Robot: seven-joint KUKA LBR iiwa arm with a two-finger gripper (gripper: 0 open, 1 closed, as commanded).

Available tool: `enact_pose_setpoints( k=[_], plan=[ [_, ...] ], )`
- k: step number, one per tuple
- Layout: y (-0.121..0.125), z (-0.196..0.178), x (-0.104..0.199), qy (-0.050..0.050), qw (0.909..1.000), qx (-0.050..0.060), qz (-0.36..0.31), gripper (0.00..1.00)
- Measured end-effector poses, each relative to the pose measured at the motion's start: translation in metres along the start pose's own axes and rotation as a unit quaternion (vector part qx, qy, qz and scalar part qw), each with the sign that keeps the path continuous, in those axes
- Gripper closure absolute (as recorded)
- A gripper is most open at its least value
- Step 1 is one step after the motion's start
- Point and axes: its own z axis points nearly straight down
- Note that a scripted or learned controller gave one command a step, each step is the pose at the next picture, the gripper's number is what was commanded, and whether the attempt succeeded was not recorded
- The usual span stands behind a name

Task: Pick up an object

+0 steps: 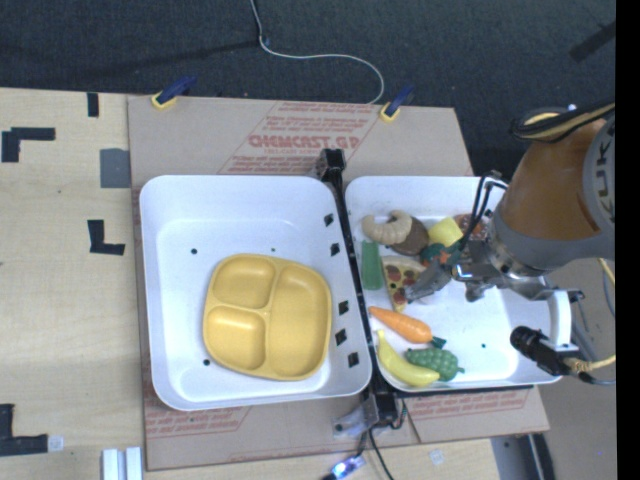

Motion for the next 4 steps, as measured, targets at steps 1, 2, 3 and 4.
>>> enact_pose_setpoints(
  k=[1,2,3,4],
  plan=[
    [0.003,0.046,0.006,0.000,1.0000,0.000,-0.001,0.00],
    [0.000,0.090,0.006,0.000,1.0000,0.000,0.000,0.00],
    [0.000,0.110,0.007,0.000,1.0000,-0.002,-0.001,0.00],
    [0.002,0.098,0.006,-0.002,1.0000,-0.006,-0.001,1.00]
  ],
)
